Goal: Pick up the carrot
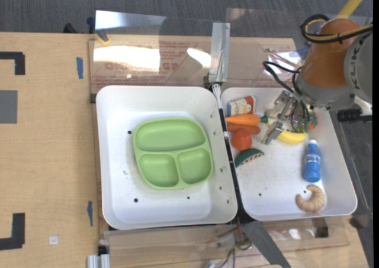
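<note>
Against the right bin's (346,184) left wall lies the carrot (243,120).

Red print runs across the cardboard sheet (136,63) along the table's far edge and a label covers the small carton (241,106), but neither can be read.

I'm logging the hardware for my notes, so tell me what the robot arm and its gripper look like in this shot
The arm is grey with a broad orange band above the wrist. Black cables loop over the band's top and down its left side. The gripper is bare grey metal, with slim fingers and exposed linkages. Small red and green wiring sits by its base.
</note>
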`<state>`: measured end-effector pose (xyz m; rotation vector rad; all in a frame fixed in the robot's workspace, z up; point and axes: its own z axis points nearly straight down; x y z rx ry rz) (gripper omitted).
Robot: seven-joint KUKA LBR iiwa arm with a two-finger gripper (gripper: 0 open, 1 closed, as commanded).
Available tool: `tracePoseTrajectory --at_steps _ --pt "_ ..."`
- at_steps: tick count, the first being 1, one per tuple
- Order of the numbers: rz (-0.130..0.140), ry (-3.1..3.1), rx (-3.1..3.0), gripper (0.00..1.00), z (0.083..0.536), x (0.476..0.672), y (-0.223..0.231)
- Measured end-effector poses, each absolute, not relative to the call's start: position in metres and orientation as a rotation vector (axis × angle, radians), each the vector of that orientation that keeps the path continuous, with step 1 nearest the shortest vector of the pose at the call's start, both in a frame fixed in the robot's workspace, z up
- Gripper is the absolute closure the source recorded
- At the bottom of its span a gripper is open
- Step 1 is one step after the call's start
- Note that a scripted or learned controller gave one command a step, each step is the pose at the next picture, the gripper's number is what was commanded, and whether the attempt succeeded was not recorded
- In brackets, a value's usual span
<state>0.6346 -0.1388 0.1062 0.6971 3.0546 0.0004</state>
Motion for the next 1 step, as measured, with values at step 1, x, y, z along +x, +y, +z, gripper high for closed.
tracePoseTrajectory --at_steps 1 --pt "-0.001 2.968 1.008 0.0 0.0891 0.6367 -0.0974"
